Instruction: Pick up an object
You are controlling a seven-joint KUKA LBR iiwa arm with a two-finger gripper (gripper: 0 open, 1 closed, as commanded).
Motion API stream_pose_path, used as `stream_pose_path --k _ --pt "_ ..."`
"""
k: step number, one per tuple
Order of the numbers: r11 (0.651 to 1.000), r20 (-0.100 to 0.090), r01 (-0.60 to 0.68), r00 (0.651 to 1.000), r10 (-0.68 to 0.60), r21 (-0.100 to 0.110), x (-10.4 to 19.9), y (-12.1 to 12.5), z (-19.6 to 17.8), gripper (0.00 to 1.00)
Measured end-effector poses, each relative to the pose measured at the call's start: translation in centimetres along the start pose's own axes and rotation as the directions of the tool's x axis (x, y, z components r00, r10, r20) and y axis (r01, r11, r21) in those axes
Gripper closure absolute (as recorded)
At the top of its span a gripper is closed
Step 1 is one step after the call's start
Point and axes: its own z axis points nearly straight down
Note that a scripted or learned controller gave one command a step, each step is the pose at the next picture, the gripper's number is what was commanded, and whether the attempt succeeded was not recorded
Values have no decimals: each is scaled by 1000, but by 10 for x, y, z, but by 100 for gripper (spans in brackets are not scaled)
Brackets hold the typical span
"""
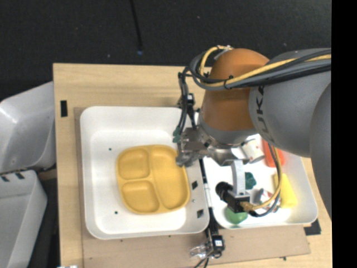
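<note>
A yellow divided plate (150,178) lies flat in the left bin (100,149), taking up its middle and right part. My gripper (184,152) hangs low over the divider between the two bins, right at the plate's upper right rim. The orange wrist and grey arm cover much of the right bin (304,211). In that bin a green object (236,217) sits at the front, a yellow object (288,190) lies along the right side, an orange object (274,156) shows behind it, and a teal piece (249,179) peeks out under the arm.
Both bins rest on a pale wooden bench (111,77). A light grey housing (22,133) stands off the bench's left edge. Cables loop over the wrist at the top.
</note>
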Motion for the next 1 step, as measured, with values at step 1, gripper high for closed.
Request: stream_pose_path --k 1 --pt "1000 1 -6 1000 6 -1 -3 1 0 0"
